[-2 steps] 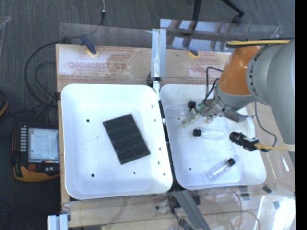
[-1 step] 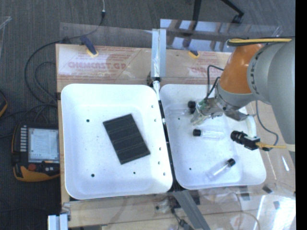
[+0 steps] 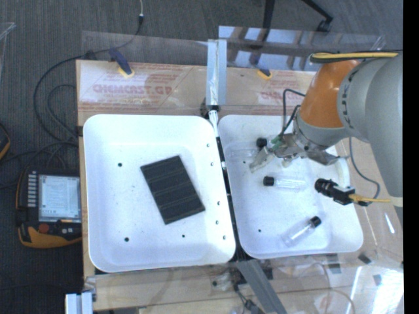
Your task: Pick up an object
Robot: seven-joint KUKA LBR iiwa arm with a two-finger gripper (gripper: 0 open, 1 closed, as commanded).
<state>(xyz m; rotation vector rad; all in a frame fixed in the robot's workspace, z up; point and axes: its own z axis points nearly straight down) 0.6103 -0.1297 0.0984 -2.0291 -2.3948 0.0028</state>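
Observation:
My gripper (image 3: 260,158) is low over the back part of the right bin (image 3: 247,222), near its left wall, with the grey and orange arm coming in from the right. A small black cap (image 3: 261,141) lies just behind it. A clear vial with a black cap (image 3: 281,183) lies a little in front of the gripper, apart from it. A second clear vial with a black cap (image 3: 302,229) lies near the bin's front right. A black ribbed rectangular pad (image 3: 172,190) lies flat in the middle of the left bin (image 3: 105,142).
A raised divider (image 3: 224,175) separates the two bins. A metal post (image 3: 214,77) stands behind the bins at their junction. A handheld pendant (image 3: 49,205) lies on the floor at the left.

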